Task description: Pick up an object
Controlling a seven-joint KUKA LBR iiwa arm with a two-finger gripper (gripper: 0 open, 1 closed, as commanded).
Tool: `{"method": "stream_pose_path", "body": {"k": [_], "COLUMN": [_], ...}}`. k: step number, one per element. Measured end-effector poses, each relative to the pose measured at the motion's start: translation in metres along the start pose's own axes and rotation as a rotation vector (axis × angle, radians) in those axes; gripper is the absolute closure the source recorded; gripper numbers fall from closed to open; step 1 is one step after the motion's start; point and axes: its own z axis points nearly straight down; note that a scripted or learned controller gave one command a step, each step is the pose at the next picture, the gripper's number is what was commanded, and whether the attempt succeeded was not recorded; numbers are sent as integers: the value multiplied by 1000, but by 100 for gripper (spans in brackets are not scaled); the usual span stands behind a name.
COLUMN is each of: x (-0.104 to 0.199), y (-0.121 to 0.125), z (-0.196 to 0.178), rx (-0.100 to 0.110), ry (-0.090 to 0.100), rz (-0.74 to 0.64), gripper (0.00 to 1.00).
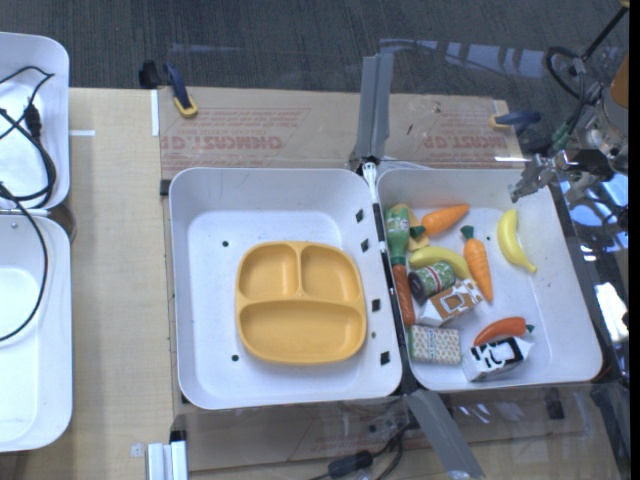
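two white bins [190, 268], wooden bench [110, 268], cardboard [260, 133]

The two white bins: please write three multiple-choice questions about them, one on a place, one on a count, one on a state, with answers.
1. Where is the yellow divided plate?
A. left bin
B. right bin
C. on the bench

2. How many compartments does the plate have?
A. two
B. three
C. five

3. How does the lone banana lie?
A. under a carrot
B. inside the plate
C. apart from the other toys

Answers: 1 A, it sits in the left bin. 2 B, two small above one wide. 3 C, bare floor of the right bin surrounds it.
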Motion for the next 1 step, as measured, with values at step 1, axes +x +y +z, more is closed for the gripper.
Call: {"method": "stream_pose_path", "body": {"k": [1], "x": [-11], "y": [0], "z": [133], "rx": [-4], "ry": [5], "rz": [-248], "gripper": [0]}}
